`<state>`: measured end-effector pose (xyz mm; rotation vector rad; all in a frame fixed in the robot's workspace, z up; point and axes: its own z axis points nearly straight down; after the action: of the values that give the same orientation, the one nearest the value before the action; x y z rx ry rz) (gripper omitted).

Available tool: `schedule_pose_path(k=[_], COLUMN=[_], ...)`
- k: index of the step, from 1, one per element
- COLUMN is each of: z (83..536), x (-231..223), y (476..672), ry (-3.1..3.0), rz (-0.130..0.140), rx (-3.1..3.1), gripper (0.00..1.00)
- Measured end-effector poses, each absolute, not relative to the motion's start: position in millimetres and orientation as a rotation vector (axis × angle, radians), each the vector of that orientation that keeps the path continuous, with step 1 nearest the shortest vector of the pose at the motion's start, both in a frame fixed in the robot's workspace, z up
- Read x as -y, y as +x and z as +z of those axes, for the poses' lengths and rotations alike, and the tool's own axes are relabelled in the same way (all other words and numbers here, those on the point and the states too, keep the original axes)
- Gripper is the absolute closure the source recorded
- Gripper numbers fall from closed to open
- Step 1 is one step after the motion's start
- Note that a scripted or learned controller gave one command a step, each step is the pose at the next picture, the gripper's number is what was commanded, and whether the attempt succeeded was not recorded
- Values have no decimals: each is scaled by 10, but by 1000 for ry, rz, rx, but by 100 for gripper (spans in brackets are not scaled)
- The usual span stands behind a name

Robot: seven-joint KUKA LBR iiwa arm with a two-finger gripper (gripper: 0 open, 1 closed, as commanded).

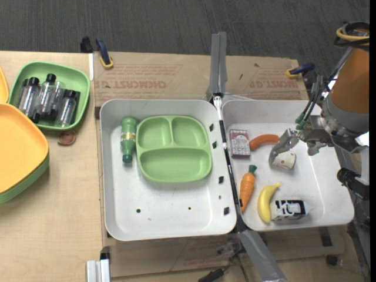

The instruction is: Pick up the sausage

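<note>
Two shallow white plastic bins side by side on a cardboard-covered bench, dark grey carpet behind. Left bin [117,210]: green three-compartment plastic tray [174,148], green bottle [128,138] lying just beside its left edge. Right bin [329,204]: orange-red curved sausage [264,140] near the back, between a small pink patterned card box [239,143] and a white cup-like object [284,159]. Orange toy carrot with green top [247,184], yellow banana [266,201], and small black-and-white box [289,209] toward the front.

Two-finger metal gripper [281,148] hangs over the white cup-like object, just right of the sausage; can't tell how far it's open, nothing visibly held.

Far left on a wooden table: green dish of dark-capped clear bottles [48,98], stacked orange plates [20,154].
</note>
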<state>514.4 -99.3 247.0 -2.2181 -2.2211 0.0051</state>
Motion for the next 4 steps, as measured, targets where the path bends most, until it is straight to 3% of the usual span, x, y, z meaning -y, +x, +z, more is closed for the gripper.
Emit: schedule_pose_path(k=[1, 2, 3, 4], z=[2549, 2625, 1493, 903], x=[1002, 1014, 1313, 1494], y=[5147, 5149, 5370, 5216], ry=[-2220, -2224, -2562, -2269], rz=[8, 12, 6, 4], rx=[2217, 2212, 1811, 2168], gripper=[100, 100, 100, 100])
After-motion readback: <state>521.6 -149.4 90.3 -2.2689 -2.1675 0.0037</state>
